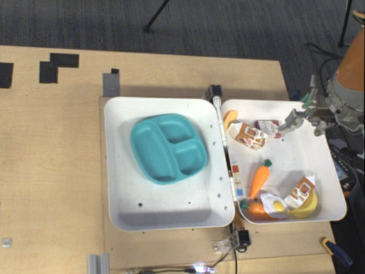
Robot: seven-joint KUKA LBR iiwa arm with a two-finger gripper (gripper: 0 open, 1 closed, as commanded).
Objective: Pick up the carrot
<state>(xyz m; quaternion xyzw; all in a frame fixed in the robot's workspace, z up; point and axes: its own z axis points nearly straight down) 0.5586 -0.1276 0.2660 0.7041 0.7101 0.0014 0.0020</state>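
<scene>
Carrot point(259, 179): one, right bin point(319, 153). Cartons: two. Tool point(296, 119) above bin, grip state unclear.

A robotics lab: plywood bench point(51, 170), 2 white bins point(171, 221), grey carpet point(114, 10), cables point(328, 59).

A teal divided plate point(169, 148) lies in the left bin point(117, 170); a banana point(305, 206) lies in the right bin point(331, 158).

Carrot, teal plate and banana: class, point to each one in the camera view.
carrot point(259, 180), camera view, middle of its orange body
teal plate point(149, 153), camera view, its large compartment
banana point(305, 206), camera view, its yellow curve
</scene>
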